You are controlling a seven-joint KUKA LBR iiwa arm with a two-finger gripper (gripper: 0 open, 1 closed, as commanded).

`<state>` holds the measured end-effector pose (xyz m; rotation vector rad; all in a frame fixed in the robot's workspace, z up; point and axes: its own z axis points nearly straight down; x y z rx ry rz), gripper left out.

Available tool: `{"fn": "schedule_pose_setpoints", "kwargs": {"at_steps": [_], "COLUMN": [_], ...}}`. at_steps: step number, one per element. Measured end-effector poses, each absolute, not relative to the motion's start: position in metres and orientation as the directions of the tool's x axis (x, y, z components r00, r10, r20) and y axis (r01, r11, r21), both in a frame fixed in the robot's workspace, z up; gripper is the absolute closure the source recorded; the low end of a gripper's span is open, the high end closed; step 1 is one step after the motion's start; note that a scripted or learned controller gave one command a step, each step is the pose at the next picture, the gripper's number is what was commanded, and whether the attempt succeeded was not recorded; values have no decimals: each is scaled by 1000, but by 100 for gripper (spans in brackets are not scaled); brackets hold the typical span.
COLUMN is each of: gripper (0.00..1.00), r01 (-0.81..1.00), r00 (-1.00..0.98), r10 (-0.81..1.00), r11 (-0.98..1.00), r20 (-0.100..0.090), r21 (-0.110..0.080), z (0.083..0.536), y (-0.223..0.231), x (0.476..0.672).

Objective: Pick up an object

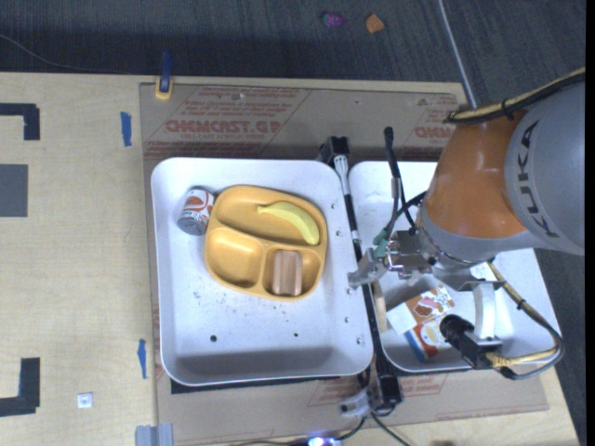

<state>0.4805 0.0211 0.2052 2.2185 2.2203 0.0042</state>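
My gripper (372,266) hangs over the left edge of the right bin (372,189), near the divider between the two bins. Just below and right of it a white packet with orange and red print (426,319) lies on the right bin's floor. The left bin (251,342) holds a yellow divided plate (232,249) with a banana (293,219) in its upper section and a brown block (285,272) in its lower right section. A small can (194,210) lies against the plate's upper left. The arm hides much of the right bin.
The large grey and orange arm (493,193) covers the right bin's middle and right side. Black cables (395,170) run across the upper part of the right bin. A thin tan stick (378,305) lies along the divider below the gripper.
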Motion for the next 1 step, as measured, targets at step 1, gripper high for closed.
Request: {"fn": "schedule_pose_setpoints", "kwargs": {"at_steps": [1], "gripper": [0], "r01": [1000], "r00": [-1], "r10": [1000], "r11": [1], "r20": [0], "r21": [4], "z": [205], "y": [21], "x": [480]}}
